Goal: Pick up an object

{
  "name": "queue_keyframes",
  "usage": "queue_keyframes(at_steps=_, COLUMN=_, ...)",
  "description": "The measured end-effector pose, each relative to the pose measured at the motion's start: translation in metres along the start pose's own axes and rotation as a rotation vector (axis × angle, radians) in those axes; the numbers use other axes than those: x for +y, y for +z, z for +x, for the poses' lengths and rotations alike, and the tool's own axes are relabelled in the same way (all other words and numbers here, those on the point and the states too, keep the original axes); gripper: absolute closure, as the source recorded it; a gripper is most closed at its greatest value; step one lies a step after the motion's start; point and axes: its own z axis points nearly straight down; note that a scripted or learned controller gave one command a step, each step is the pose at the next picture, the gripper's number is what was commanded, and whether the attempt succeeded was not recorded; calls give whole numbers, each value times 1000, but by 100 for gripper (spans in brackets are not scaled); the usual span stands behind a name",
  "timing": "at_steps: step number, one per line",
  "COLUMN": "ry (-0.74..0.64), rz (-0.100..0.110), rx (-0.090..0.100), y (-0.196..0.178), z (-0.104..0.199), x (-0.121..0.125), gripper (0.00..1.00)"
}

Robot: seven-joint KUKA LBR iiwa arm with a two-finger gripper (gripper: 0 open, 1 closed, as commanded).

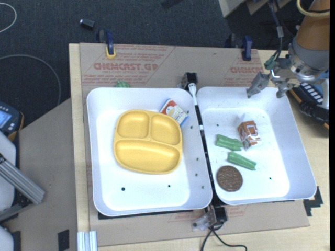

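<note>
Camera view | brown round cookie (230,178) | right bin (293,140) | flat, dark

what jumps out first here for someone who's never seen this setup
The big yellow divided plate in the left bin draws the eye first, with a small carton at its upper right edge. The right bin holds two green pieces, a brown round cookie and a small orange-and-white packet. The gripper hovers open over that bin's upper rim, holding nothing.
</note>
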Motion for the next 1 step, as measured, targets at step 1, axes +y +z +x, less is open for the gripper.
queue_keyframes(at_steps=1, ry=1, rz=-20, rx=-5, y=-199, z=0, x=-73, gripper=0)
